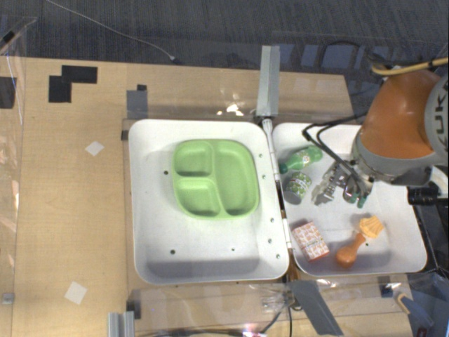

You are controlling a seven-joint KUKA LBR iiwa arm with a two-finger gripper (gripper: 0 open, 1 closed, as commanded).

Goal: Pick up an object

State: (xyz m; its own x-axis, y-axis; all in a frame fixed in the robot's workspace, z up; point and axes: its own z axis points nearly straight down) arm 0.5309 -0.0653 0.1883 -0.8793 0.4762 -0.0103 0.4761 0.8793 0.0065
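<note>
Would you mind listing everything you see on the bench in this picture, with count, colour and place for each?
White bins: 2, white, side by side on the bench; left bin, right bin.
Divided tray: 1, light green, three compartments, middle of the left bin.
Bottle: 1, green, lying at the upper left of the right bin.
Can: 1, greenish label with a silvery end, just below the bottle.
Patterned box: 1, pink and white, lower left of the right bin.
Brush-like tool: 1, orange handle with a pale yellow head, lower middle of the right bin.
Gripper: 1, grey metal, above the right bin beside the can.

robot lab | taped bench (63, 209) | white bins (151, 258) | cables (105, 30)
</note>
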